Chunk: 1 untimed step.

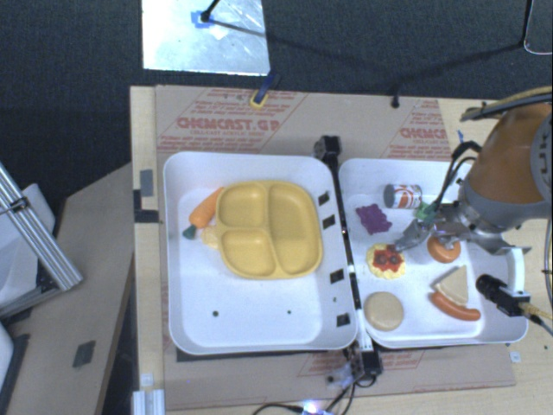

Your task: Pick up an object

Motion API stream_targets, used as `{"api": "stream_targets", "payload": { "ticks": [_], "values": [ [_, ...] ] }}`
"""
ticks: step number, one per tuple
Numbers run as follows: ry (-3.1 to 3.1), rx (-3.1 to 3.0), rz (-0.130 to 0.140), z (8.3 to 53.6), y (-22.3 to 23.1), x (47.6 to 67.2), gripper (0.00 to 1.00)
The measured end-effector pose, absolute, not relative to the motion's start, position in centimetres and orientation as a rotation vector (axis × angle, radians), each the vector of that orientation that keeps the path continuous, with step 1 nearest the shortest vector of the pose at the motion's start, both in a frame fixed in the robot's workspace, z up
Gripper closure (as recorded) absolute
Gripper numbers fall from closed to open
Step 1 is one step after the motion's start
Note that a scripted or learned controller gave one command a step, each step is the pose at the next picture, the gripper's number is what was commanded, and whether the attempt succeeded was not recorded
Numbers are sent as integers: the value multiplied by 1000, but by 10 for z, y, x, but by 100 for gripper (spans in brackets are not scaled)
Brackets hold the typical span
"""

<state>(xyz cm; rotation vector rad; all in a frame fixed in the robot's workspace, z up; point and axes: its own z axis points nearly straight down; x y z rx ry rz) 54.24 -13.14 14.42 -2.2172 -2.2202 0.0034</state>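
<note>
Camera view: pincer (421, 234) low in right bin (359, 175), between purple toy (373, 218) and orange disc (444, 250), just above pizza toy (386, 261). Finger spread: cannot tell. Nothing visibly held. Low position suggests a grasp attempt; target probably pizza toy or the disc.

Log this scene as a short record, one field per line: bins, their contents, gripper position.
left bin: yellow divided plate, toy carrot at its left edge
right bin: can, purple piece, small pizza, round bun, sandwich wedge, hot dog, orange piece
gripper: low over right bin, between purple piece and orange piece
grasp: cannot tell
</note>
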Motion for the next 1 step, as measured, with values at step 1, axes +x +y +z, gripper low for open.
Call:
{"api": "stream_targets", "payload": {
  "ticks": [1],
  "values": [
    [-2220, -2221, -9, 92, -139, 542, 0]
  ]
}}
